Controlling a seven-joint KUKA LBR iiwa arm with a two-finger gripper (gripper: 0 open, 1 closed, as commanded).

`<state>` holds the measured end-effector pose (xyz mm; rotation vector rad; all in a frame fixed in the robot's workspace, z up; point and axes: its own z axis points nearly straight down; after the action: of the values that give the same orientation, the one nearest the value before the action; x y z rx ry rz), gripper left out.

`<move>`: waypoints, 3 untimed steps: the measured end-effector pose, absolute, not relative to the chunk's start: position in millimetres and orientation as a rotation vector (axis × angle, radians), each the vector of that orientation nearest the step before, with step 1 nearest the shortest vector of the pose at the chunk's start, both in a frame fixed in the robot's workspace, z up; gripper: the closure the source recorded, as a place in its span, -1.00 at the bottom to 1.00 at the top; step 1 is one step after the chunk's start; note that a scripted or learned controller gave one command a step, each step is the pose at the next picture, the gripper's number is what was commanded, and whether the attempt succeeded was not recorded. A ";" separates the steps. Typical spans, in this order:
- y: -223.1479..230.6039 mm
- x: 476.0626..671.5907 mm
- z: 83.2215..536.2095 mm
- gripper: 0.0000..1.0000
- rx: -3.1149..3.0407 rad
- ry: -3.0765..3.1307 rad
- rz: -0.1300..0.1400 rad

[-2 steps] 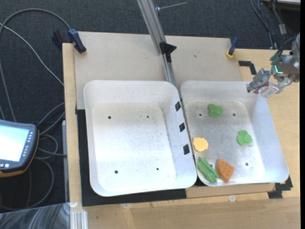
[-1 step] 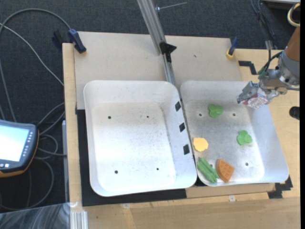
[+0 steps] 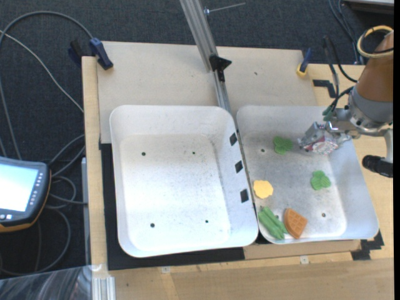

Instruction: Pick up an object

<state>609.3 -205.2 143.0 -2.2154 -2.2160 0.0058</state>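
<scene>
Claw [image 3: 315, 142]: low over the far part of the right bin [image 3: 356, 174]; whether it is parted or closed, or grips anything, I cannot tell.
Objects in right bin: green piece [image 3: 282, 145] just beside the claw; second green piece [image 3: 320, 180] mid-bin; yellow piece [image 3: 263, 189], long green piece [image 3: 271, 222] and orange piece [image 3: 295, 222] toward the near-left corner.
Left bin [image 3: 125, 130]: beside it on the worktop [image 3: 162, 74].

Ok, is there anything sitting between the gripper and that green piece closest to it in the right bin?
Nothing visible does. The gripper hangs over the upper part of the right bin, and the nearest green piece lies just to its left on bare bin floor. The other green piece and the yellow piece lie lower down, out of that path.
</scene>
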 end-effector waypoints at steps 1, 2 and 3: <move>-205.2 611.5 108.4 -1.00 -2.223 -2.227 -0.004; -204.9 611.3 117.0 1.00 -2.223 -2.225 -0.005; -207.9 609.1 181.2 1.00 -2.226 -2.227 -0.005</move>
<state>609.1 -207.9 181.2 -2.2259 -2.2272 -0.0054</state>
